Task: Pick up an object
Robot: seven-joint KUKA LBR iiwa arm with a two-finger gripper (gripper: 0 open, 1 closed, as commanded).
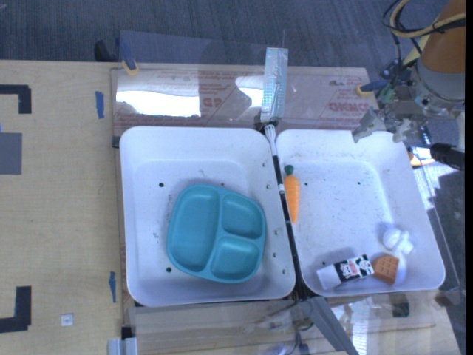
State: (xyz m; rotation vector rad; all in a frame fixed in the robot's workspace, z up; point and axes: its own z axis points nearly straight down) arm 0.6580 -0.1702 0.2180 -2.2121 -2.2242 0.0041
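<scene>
My gripper point(384, 132) hangs over the far right corner of the right bin point(336, 170), open with nothing between its fingers. An orange carrot point(292, 196) lies against that bin's left wall. Along its near edge lie a small white milk carton with black markings point(347, 271) and a tan cookie-like piece point(386, 268) touching it. A small white lumpy object point(395, 238) rests just beyond them near the right wall. All of these are well apart from the gripper.
The left bin point(140, 198) holds a teal divided plate point(216, 232). A clear upright panel with a metal post point(275, 83) stands behind both bins. Yellow-black cables point(414, 9) loop beside the arm at the top right.
</scene>
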